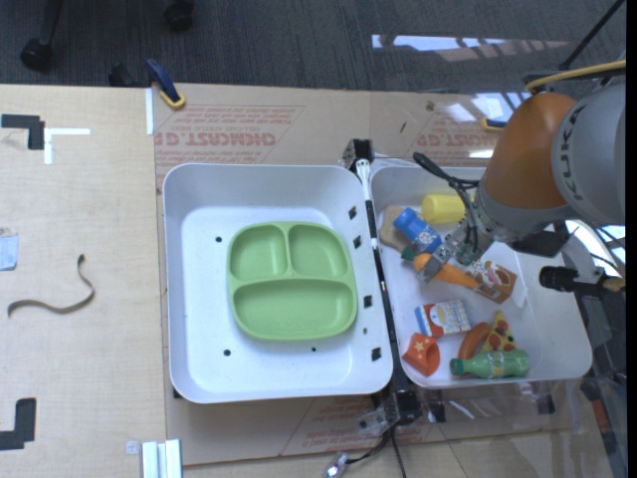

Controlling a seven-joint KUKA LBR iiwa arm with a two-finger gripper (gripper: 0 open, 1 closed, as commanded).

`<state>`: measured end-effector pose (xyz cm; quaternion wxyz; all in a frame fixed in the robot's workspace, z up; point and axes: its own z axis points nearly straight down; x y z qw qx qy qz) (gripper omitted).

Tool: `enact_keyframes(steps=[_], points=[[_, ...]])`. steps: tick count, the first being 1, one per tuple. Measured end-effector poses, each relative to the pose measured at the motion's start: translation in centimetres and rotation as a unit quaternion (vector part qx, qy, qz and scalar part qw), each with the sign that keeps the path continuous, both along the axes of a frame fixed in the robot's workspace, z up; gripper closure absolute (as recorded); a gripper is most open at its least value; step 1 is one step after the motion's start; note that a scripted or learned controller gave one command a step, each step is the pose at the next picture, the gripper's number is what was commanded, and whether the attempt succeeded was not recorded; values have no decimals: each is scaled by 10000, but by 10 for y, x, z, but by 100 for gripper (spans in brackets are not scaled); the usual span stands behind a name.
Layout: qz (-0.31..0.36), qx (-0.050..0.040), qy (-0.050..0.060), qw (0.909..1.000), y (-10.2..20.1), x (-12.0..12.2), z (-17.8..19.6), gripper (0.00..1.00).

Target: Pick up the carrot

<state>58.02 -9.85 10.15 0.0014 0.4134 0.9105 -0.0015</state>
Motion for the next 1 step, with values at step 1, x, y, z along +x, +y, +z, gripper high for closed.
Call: enact_keyframes(steps=[1], points=[[-1725, 10, 12, 9850, 64, -49, 89, 100]])
